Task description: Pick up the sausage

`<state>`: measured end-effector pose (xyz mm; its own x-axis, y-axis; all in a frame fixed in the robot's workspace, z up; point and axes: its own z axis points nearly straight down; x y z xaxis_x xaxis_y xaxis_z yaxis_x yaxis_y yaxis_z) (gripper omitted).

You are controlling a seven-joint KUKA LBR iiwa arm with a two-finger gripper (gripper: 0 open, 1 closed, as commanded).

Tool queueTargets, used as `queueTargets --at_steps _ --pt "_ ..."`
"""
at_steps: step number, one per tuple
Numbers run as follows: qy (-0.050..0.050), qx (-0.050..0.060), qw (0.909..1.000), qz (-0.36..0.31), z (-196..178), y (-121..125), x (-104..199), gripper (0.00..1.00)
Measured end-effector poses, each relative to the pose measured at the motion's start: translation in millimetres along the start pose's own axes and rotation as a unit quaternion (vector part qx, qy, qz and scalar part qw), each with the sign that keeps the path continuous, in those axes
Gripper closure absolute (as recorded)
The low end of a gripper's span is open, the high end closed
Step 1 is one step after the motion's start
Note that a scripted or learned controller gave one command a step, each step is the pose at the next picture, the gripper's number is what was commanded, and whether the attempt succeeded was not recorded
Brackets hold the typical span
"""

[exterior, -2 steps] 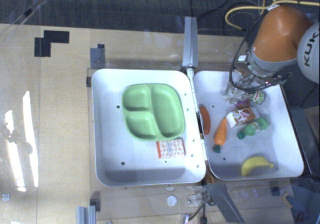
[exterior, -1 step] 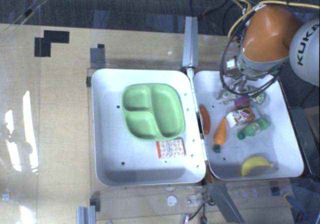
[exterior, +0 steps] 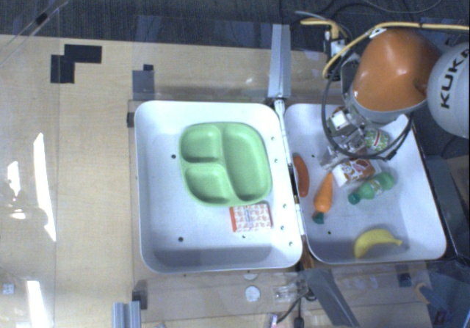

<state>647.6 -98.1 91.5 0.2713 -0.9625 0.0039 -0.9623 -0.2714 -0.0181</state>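
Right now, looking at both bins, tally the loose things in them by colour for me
Green: 2, the divided plate and the bottle
Orange: 1, the carrot
Red-orange: 1, the sausage
Yellow: 1, the banana
Red and white: 2, the printed card and the packet
Total: 7, not counting anything hidden under the gripper.

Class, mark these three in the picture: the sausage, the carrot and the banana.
sausage (exterior: pixel 300 173), camera view, middle of its length.
carrot (exterior: pixel 324 194), camera view, middle of the orange body.
banana (exterior: pixel 376 242), camera view, middle of its curve.
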Motion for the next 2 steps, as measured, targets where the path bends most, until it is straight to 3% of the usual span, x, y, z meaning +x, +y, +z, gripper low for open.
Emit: queueTargets --at_steps 1,2 --pt "0.000 0.001 0.9630 -0.270 0.5 -22.1 -3.6 1.00" --pt "0.001 0.002 0.8883 -0.459 1.5 -27.4 -2.5 1.00"
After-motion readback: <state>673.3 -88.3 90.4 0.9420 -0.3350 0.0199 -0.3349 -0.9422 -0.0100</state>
